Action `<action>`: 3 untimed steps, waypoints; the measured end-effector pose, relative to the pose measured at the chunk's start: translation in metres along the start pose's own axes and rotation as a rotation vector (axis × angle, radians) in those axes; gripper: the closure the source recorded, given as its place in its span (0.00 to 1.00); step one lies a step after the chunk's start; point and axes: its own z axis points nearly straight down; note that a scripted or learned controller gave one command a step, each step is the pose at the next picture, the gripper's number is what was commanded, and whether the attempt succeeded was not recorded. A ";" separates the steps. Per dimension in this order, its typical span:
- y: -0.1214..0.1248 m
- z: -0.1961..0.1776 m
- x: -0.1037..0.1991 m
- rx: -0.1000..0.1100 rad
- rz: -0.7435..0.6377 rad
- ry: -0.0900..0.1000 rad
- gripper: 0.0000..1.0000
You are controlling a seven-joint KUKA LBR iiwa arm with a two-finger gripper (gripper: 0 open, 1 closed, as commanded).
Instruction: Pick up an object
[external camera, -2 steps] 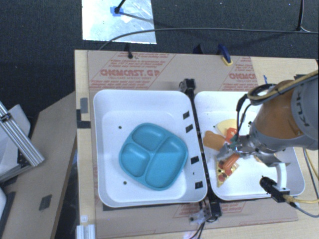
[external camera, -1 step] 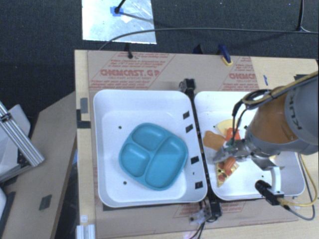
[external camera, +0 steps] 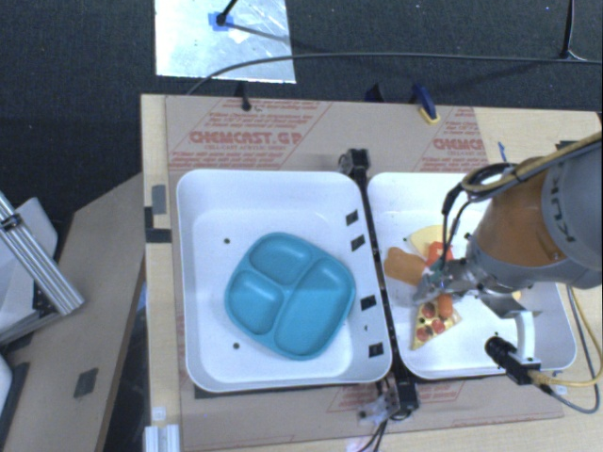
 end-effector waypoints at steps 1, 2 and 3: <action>-0.004 -0.044 0.001 0.000 -0.002 -0.002 1.00; -0.004 -0.106 -0.006 -0.004 -0.002 -0.003 1.00; -0.004 -0.170 -0.004 -0.005 -0.004 -0.003 1.00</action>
